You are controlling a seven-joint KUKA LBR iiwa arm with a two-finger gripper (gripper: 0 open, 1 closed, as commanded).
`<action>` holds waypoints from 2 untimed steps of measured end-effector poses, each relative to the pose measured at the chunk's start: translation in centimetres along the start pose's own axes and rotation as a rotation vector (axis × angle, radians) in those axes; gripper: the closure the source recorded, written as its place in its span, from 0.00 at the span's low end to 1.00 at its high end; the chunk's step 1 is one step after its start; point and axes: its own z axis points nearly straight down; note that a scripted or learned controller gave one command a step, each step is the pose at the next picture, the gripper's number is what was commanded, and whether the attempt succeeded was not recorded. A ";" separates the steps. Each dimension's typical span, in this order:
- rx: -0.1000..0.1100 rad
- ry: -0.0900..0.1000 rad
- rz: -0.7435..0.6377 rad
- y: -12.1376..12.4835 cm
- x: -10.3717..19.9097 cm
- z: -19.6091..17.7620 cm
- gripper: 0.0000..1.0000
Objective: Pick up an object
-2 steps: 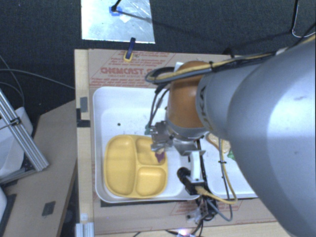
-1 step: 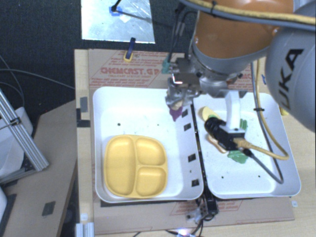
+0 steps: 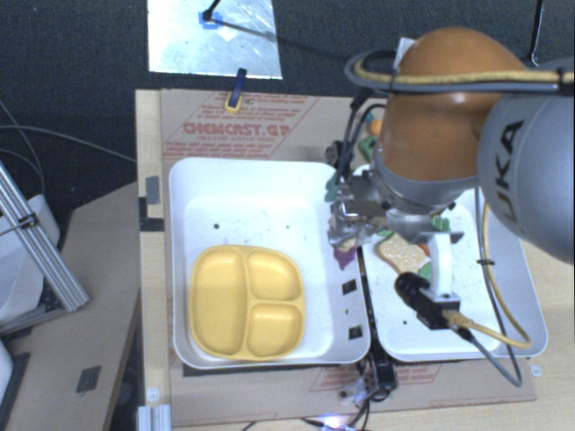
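My gripper hangs over the wall between the two bins, low on the right bin's left edge. Directly under it a small purple object pokes out; I cannot tell whether it is held or just lies below. Right of the gripper, a tan, toast-like piece lies in the right bin. A green bit shows beside the wrist, and an orange and green item peeks out at the bin's far edge. The arm hides much of the right bin.
A yellow divided plate lies in the near half of the left bin. The bins rest on a cardboard sheet. A silver foil square lies beyond the bench, and a metal frame stands at the left.
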 end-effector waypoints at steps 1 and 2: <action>0.002 0.000 0.001 0.1 -5.3 11.1 1.00; -0.024 -0.002 -0.003 1.0 -0.1 23.0 1.00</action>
